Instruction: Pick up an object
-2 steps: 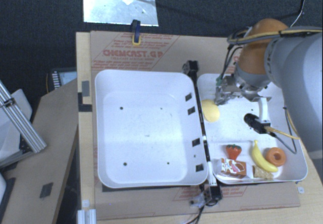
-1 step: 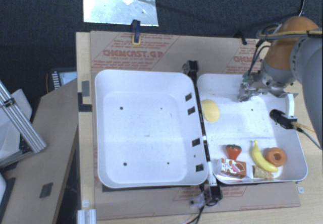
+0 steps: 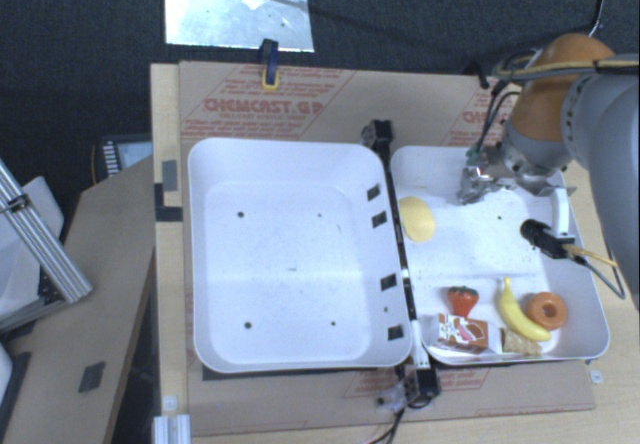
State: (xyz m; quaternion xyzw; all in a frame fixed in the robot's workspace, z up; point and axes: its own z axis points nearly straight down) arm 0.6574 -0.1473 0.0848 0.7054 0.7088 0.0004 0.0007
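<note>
- The tool hangs over the far part of the right bin, near its back wall; whether it is apart or together I cannot tell at this size.
- Nothing is visibly held by the tool, so I judge the pick as not yet made.
- Candidate objects lie in that same bin: a pale yellow lemon-like piece against the divider side, well apart from the tool.
- A strawberry, a banana, an orange ring-shaped piece and a small printed packet crowd the near corner.
- Risk: descending where the tool now hangs would likely close on bare bin floor, since no object sits under it.
- Risk: the near-corner items touch or almost touch, so a grasp there could nudge neighbours or catch two at once.
- Risk: the rounded yellow piece could roll or squirt out of a closing grip, and the divider beside it leaves little room on that side.
- The left bin sits beside it on the table.
</note>
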